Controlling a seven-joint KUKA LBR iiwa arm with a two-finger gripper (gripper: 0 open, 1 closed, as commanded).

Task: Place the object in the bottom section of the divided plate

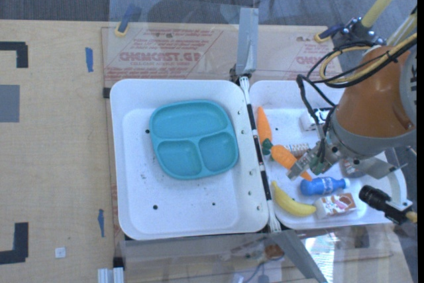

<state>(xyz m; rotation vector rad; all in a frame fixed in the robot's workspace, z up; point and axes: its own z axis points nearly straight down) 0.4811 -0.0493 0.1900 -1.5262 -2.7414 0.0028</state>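
Observation:
A blue divided plate (193,138) lies in the left bin (132,162), with one wide section at the top and two smaller ones below; nothing rests on it. My gripper (307,165) hangs low in the right bin (291,114), just right of a short orange carrot (283,156) and just above a blue bottle (322,185). A small orange bit (306,175) shows right under the gripper tip. A longer carrot (264,126) lies by the bin's left wall.
A yellow banana (292,203) and a small printed carton (337,205) lie at the front of the right bin. The arm's orange band and black cables cover the bin's right side. The raised rims between the two bins run at about (255,149).

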